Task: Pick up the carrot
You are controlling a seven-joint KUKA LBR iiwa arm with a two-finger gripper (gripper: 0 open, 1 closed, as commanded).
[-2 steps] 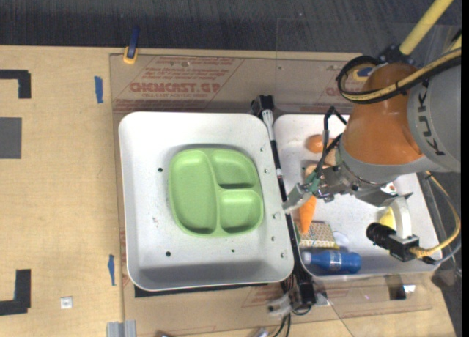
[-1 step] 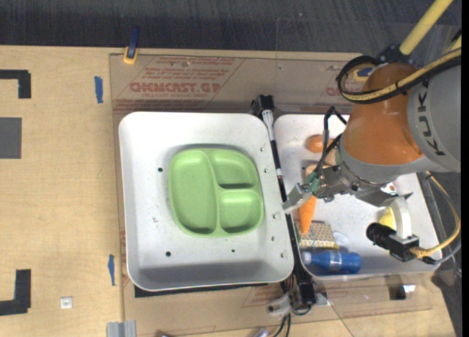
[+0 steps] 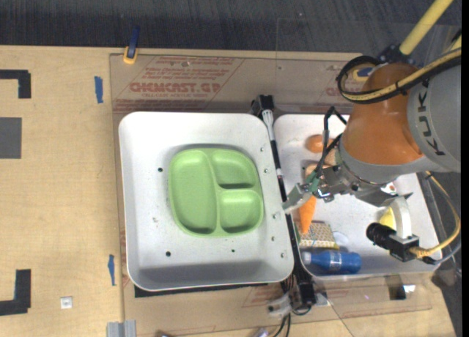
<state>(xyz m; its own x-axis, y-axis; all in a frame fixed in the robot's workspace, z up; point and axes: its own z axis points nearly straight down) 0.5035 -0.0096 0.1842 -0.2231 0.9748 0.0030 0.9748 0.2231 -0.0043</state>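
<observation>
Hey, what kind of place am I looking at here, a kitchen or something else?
Probably a robot lab test bench, not a kitchen: a grey and orange arm reaches over two white bins, taped marks sit on the board top, and the food items look like toys.

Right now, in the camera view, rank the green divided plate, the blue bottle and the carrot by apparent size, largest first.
1. Green divided plate
2. Blue bottle
3. Carrot, though the arm partly covers it, so its rank is unsure.
</observation>
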